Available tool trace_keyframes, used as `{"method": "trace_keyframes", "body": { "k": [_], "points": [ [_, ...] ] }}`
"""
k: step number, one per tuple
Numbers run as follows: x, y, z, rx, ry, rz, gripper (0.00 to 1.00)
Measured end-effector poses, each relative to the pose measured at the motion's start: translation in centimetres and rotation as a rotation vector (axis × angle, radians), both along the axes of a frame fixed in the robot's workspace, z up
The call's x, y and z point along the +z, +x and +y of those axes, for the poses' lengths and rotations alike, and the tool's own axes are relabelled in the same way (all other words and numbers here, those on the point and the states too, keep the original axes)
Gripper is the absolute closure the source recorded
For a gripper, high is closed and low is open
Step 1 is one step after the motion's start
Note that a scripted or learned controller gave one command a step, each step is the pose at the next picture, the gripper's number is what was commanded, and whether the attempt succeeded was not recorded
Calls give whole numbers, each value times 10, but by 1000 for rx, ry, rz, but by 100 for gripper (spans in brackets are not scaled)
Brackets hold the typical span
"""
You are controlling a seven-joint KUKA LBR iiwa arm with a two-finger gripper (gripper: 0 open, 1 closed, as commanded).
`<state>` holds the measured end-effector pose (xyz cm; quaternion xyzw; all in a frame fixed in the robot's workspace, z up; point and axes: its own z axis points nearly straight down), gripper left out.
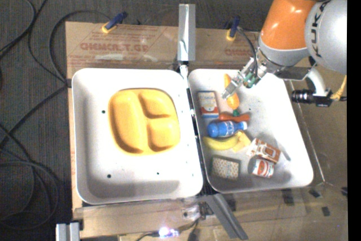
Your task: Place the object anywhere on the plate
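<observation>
A yellow divided plate (145, 119) lies in the left white bin (84, 178). My gripper (232, 90) hangs low over the back of the right bin (299, 166), reaching in from the upper right. Its tip is at a small orange object (233, 101) that lies by the bin's back wall. The gripper's body hides the contact, so I cannot tell whether the orange object is held. The plate has nothing on it.
The right bin also holds a small red-and-white carton (207, 103), an orange-red item (234, 117), a blue bottle (224, 129), a banana (224, 144), a patterned box (225, 167), a can (260, 167) and a brown carton (266, 150). A metal divider (186, 36) stands behind the bins.
</observation>
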<state>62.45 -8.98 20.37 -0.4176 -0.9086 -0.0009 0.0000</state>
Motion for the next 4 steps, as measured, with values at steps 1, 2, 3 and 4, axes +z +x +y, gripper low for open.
{"method": "trace_keyframes", "body": {
  "k": [1, 2, 3, 4],
  "points": [
    [-20, -1, 56, 168, -2, 1, 100],
    [-8, -12, 118, 243, -2, 0, 100],
    [-20, -25, 111, 208, 1, 1, 100],
    [32, -88, 172, 273, -1, 1, 100]
  ]
}}
